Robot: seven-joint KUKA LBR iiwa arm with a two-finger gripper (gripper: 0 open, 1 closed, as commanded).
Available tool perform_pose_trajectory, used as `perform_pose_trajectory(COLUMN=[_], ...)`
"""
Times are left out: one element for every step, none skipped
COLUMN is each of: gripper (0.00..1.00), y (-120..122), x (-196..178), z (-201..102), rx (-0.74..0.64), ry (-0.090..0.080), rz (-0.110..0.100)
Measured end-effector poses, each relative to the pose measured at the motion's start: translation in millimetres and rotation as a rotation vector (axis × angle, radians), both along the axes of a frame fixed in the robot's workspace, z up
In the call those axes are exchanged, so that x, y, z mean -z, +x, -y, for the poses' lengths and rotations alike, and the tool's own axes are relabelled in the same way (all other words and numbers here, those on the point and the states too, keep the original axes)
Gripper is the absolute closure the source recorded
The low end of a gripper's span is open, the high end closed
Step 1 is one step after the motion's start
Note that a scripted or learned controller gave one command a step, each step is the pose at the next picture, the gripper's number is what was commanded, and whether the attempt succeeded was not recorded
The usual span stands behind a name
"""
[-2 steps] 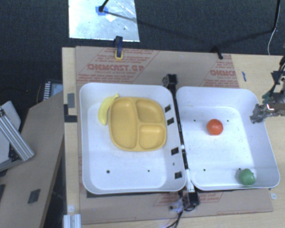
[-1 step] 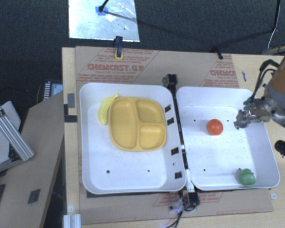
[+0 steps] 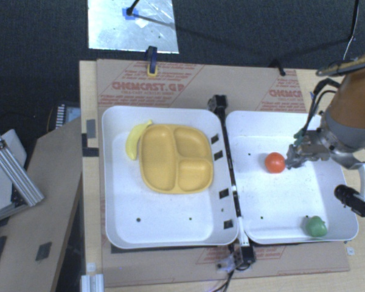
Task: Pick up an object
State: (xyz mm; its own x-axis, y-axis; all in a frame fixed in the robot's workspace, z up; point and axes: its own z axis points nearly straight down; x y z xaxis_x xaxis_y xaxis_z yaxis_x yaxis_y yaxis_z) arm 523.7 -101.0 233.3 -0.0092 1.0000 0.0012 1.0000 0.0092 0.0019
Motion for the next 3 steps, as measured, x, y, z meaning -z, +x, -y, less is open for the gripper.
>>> perform_pose_trajectory(gripper=[1.0, 1.0, 1.0], y=[-3, -8, -15], x=[-3, -9, 10], z=[-62, -120, -170], rx=[-0.002, -0.002, -0.001], ry=[0.001, 0.001, 0.001], rz=[-0.001, 0.0, -0.003])
